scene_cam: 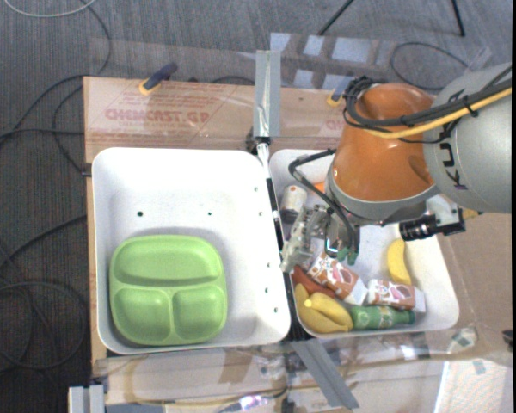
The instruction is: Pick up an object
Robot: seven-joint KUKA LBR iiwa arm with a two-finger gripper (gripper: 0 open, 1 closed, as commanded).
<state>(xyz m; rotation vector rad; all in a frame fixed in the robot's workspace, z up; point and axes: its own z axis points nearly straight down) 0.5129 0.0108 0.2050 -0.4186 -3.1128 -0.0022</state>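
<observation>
Your end effector (320,241) hangs low in the right bin (443,312), just above crowded packets (334,275) and a banana (322,312); whether it's clenched, you can't tell. That tight clutter risks a glancing, failed grab.

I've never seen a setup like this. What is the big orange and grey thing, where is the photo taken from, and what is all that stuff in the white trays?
The big orange and grey thing is a robot arm, reaching in from the right. The single camera is fixed above the bench and looks down at a slant. At the arm's tip is its gripper, the part that grabs things; it hangs low over the right bin. I cannot tell whether it holds anything. That bin carries a pile of small toy-like items, among them a yellow banana, a green bottle and some colourful packets. The left bin holds a green divided plate. The arm's job is to pick one object up.
</observation>
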